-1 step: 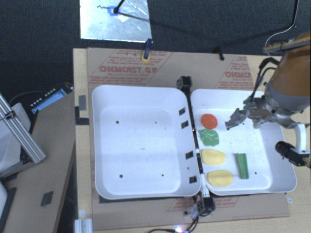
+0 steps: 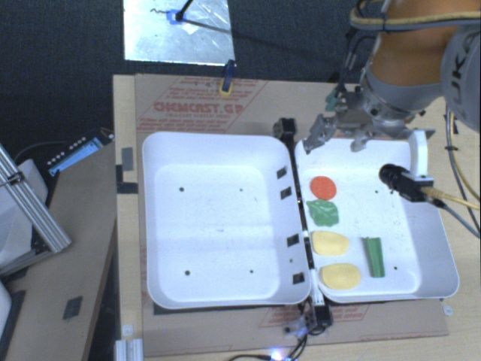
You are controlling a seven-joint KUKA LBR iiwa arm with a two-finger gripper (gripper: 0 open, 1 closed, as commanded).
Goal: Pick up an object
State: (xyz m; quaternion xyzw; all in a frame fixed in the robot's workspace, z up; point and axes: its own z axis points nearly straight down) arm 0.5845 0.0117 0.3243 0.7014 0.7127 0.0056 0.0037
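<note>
White plastic bins are sitting side by side: the left bin (image 2: pixel 218 216) and the right bin (image 2: pixel 421 239), which is holding all the objects. The grey and orange arm (image 2: pixel 421 43) is hanging over the right bin's far edge, and its gripper (image 2: pixel 336 135) looks spread open with nothing between the fingers, though it's kinda blurry. Below it are lying two yellow pieces (image 2: pixel 330 243) (image 2: pixel 340 276), a green leafy piece (image 2: pixel 324 213), a green stick (image 2: pixel 373 256) and a red disc (image 2: pixel 324 187).
</note>
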